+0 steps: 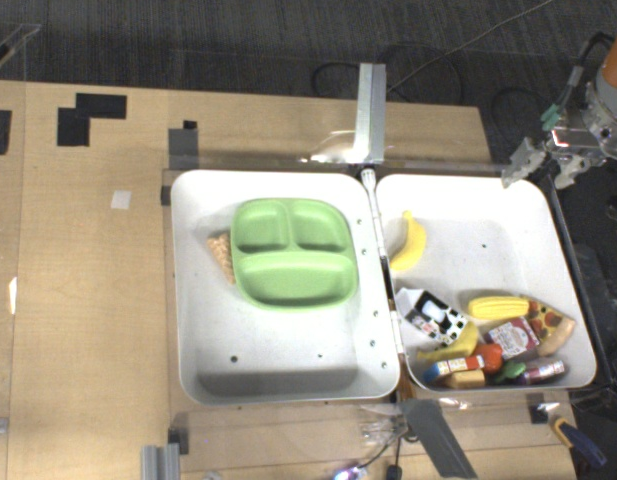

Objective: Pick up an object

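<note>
My gripper (541, 168) hangs over the far right corner of the right bin (488, 230), open, with nothing between its fingers. In that bin a yellow banana (412, 240) lies near the left wall. Several toy foods are heaped along the front: a black-and-white carton (432, 315), a yellow corn cob (498, 307), a pizza slice (554, 326), a red packet (509, 336), a small red bottle (452, 369) and a purple item (544, 372). The gripper is well behind all of them and touches none.
The left bin (203, 308) holds a green divided plate (292, 253) with a tan waffle-like piece (221, 256) tucked at its left edge. A metal post (372, 108) stands behind the divider between the bins. Wooden bench surrounds both.
</note>
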`<action>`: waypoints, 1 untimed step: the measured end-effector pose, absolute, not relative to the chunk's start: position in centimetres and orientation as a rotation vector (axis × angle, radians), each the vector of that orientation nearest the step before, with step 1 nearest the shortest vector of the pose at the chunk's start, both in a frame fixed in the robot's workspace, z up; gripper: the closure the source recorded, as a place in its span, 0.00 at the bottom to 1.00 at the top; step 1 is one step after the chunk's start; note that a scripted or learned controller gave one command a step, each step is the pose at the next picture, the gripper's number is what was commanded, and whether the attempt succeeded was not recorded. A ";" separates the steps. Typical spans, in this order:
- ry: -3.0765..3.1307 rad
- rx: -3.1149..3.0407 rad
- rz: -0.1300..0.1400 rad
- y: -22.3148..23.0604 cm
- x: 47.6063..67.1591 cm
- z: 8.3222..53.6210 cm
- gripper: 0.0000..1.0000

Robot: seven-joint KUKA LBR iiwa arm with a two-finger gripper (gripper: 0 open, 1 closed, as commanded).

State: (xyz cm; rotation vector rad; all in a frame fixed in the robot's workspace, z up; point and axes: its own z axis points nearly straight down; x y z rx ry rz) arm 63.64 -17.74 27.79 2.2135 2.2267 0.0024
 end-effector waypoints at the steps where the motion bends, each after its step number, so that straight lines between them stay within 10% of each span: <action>1: 2.232 2.212 0.001 -9.0 65.0 10.5 0.00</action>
